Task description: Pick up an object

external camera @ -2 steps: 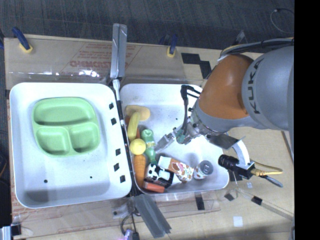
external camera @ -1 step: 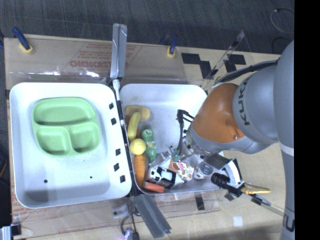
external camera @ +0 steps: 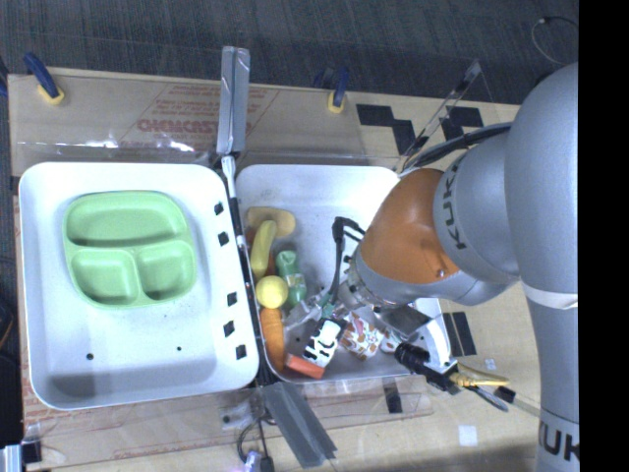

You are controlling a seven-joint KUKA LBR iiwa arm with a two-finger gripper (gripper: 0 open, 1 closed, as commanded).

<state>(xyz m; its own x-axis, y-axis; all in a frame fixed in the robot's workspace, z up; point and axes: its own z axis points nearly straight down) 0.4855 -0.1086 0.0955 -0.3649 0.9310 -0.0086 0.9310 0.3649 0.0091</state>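
The gripper (external camera: 329, 334) hangs low in the right bin (external camera: 324, 180), over the toy heap near its front edge; its fingers are hidden, so their state is unclear. Just beyond lie a carrot (external camera: 272, 330), lemon (external camera: 271, 291) and banana (external camera: 261, 247). Best to settle squarely on one piece before closing.
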